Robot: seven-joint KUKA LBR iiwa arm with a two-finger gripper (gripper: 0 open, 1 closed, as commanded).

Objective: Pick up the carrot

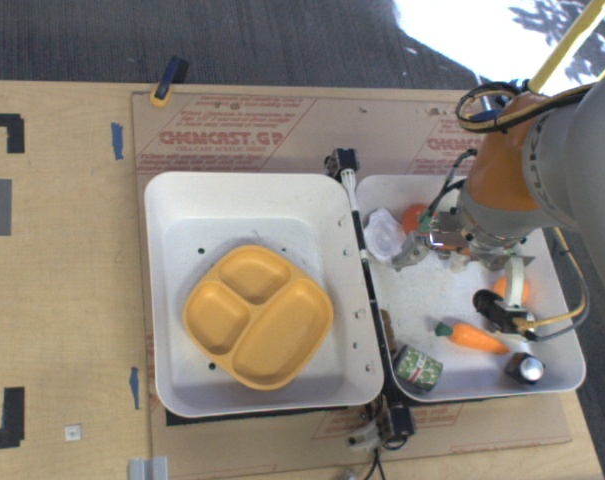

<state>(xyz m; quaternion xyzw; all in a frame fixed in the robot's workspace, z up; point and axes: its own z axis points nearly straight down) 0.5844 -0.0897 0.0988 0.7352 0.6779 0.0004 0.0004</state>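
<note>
- Bins: the left bin (pixel 167 268) is taken up by a yellow divided plate (pixel 257 315) and is not involved in this step. All the work is in the right bin (pixel 422 298).
- Arm (pixel 542 158): it is seen reaching in from the frame's right, over the upper half of the right bin.
- Gripper (pixel 437 240): it is placed over the upper-left part of the right bin, near a clear crumpled cup (pixel 382 234). How wide it is set cannot be told from this slant.
- Carrot (pixel 474 337): it lies flat near the lower edge of the right bin, green end to the left. It is apart from the gripper and not gripped.
- Green can (pixel 417 366): noted near the carrot's leafy end. A small dark round item (pixel 527 369) sits close to the tip.
- Judgement: the approach is the step in hand.
  - The gripper should be carried toward the lower right and centred on the orange mid-body.
  - It should be closed across the carrot's length.
  - A mid-body grasp is advised so that both neighbours are cleared.
  - Rolling is to be expected if contact is made off-centre.
</note>
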